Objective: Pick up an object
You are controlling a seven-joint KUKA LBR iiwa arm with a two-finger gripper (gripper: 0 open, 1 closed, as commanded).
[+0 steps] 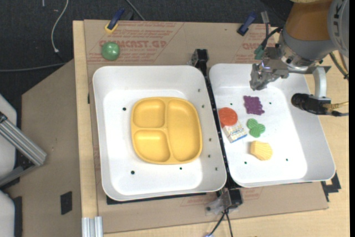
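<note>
Yellow shell (260, 150): nearest us, right bin (310, 166), front.
Purple piece (253, 105): our likeliest target, just beside the gripper (259, 82), at its 6 o'clock.
Grip: nothing held.
Divided plate (166, 130): left bin (111, 119), 9 o'clock.

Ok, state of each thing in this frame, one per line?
tool: over the right bin's far end, holding nothing visible
yellow divided plate: upright in left bin
purple piece: loose in right bin
orange round piece: loose, beside small box
green ball: outside bins, on cardboard
</note>
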